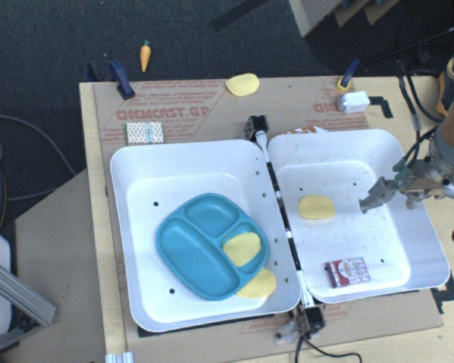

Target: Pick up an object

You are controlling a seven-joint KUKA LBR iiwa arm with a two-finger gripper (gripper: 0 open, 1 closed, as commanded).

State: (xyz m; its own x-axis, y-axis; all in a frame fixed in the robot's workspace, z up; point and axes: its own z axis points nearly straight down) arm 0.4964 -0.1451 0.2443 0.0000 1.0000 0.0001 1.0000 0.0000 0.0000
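Observation:
In the right bin [385, 150] a flat yellow piece [316, 207] lies left of centre, and a red and white packet [347, 271] lies near the front wall. My gripper [368, 200] hangs low over the right bin's floor, a short way right of the yellow piece and apart from it, pointing left; nothing shows in its grasp. The left bin [135, 174] holds a blue divided plate [196, 250] with a yellow piece [242, 248] in one compartment. Another yellow piece [257, 285] lies against the plate's front right edge.
Behind the bins, the bench carries a yellow piece [242, 84], a small patterned packet [145, 132], a white block [355, 101] and blue clips [121, 78]. A black clamp [257, 127] sits at the divider between the bins. Cables hang beside the arm at right.

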